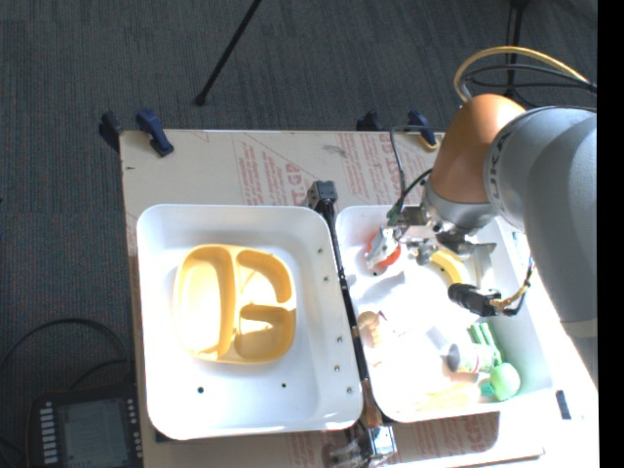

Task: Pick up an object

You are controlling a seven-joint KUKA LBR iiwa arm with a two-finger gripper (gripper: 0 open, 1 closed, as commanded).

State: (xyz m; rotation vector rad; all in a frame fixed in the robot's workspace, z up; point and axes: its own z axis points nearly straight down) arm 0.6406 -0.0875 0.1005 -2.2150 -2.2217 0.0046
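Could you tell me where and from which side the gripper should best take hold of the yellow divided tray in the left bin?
Probably grip the yellow divided tray by an inner divider wall or its outer rim, coming straight down from above. It lies flat and open side up in the left bin, so its thin upright walls suit two fingers, while the whole tray looks too broad to span.

- The floor is a dark grey carpet (292, 57) with a fine ribbed pattern.
- A thin black tripod leg (232, 39) stands on the carpet behind the tabletop, slanting down to the left.
- The tabletop is a pale cardboard sheet with red printing (263, 164).
- Blue clamps (154, 131) grip its far edge.
- A black device with a grey screen (83, 432) lies on the floor at the lower left, with a dark cable (39, 344) curling near it.
- Bright light falls on the tabletop.
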